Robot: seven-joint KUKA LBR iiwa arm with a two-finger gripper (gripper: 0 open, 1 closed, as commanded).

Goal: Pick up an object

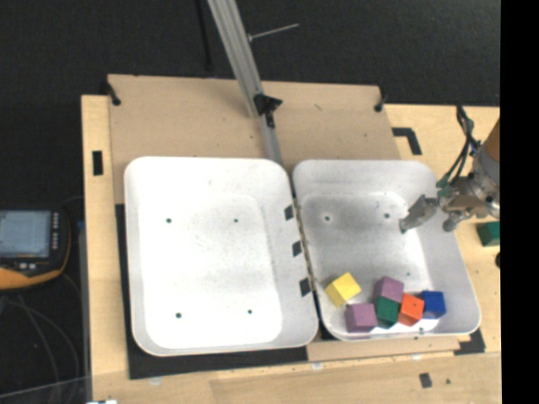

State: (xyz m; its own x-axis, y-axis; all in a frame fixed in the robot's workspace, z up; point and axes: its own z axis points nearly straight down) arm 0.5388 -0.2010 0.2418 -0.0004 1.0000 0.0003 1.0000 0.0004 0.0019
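Several small blocks lie in the near part of the right bin (pixel 370 183): a yellow block (pixel 343 289) by itself, then a tight cluster of a purple block (pixel 388 290), a second purple block (pixel 360 316), a green block (pixel 386 310), an orange block (pixel 411 308) and a blue block (pixel 433 303). My gripper (pixel 431 217) hangs over the bin's right side, well behind the blocks. Its fingers (pixel 414 215) stand apart, with nothing between them.
The left bin (pixel 206 251) sits beside the right one, with dark clips along the shared edge. A slanted metal rail (pixel 240 53) reaches in from the top. A small screen device (pixel 29 238) lies off the bench at the left. A green item (pixel 488 234) sits by the right edge.
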